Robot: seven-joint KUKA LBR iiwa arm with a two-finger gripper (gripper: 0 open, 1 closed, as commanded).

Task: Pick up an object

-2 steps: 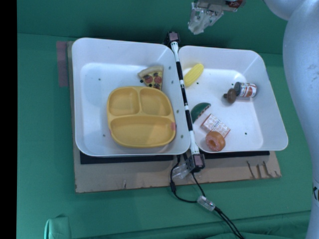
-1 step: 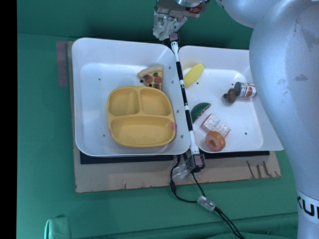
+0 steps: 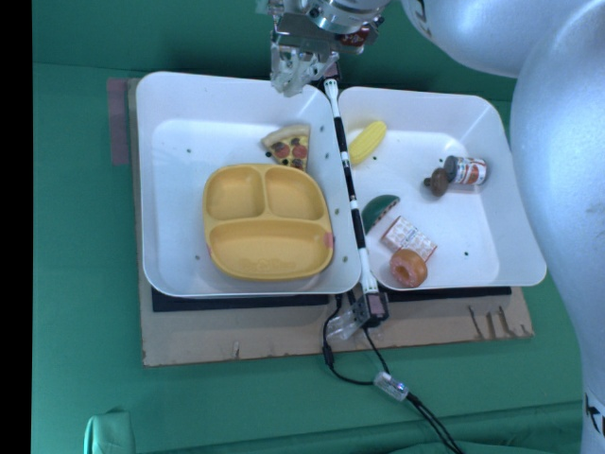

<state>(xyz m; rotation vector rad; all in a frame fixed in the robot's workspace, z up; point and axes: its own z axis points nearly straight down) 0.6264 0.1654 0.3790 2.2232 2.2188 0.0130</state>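
My gripper [image 3: 295, 74] hangs over the back rim of the left bin [image 3: 170, 112], near the corner where the two bins meet. It is open, with nothing between its fingers. A pizza slice [image 3: 287, 146] lies in the left bin just in front of the gripper and below it. A yellow divided plate [image 3: 267, 221] fills the middle of that bin. The right bin [image 3: 501, 225] holds a corn cob [image 3: 367, 142], a watermelon slice [image 3: 380, 208], a small jar [image 3: 465, 171] beside a brown piece [image 3: 437, 182], a snack packet [image 3: 408, 236] and a donut [image 3: 408, 268].
A black-and-white striped rod [image 3: 347, 183] runs along the seam between the bins, with a cable [image 3: 378, 372] trailing off its front end over the cardboard [image 3: 236, 334]. The arm's grey body [image 3: 558, 112] covers the right side of the view.
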